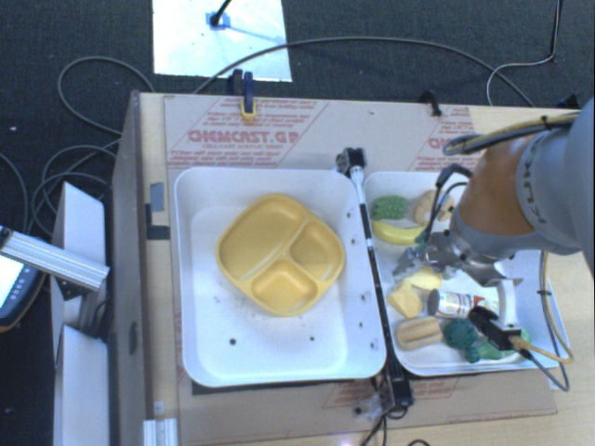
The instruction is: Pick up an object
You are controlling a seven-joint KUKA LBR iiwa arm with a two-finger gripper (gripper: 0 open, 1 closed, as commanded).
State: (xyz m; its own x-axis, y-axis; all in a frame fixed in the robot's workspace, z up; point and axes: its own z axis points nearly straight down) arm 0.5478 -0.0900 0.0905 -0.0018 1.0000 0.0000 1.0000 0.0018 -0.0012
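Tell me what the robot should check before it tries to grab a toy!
1. Claw is over the right bin: ok.
2. Toys are there to grab, like the banana, broccoli and little bottle: ok.
3. Claw open or shut: cannot tell.
4. Something already held in the claw: cannot tell.
5. Toys packed close together, so one could get bumped: not ok.
6. Yellow tray sits apart in the left bin, out of the way: ok.
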